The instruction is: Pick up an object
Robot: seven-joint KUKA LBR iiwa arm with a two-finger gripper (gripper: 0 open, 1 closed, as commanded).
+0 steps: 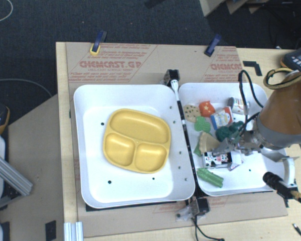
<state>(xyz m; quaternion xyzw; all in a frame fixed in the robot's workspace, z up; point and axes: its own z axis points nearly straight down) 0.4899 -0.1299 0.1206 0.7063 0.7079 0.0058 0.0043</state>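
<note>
Right-centre of frame, over right white bin (251,182): two-finger gripper (230,145) low among clutter; finger opening can't tell, no object seen held. Small black-white card-like item (217,159) just below-left of gripper, nearest target. Green oblong piece (210,177) further down-left, long axis slanting down-right. Yellow divided plastic tray (137,140) in left white bin (90,134), well apart.

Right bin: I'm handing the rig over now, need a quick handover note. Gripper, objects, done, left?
Gripper: low in the right bin, among the clutter; finger state can't be read from this view.
Objects: a pile of small items lies in the right bin's left half, with a green piece at its near end and a red item at its far end. The yellow divided tray sits in the left bin.
Done: nothing visibly lifted.
Left: grasp one item, raise it, confirm.
</note>
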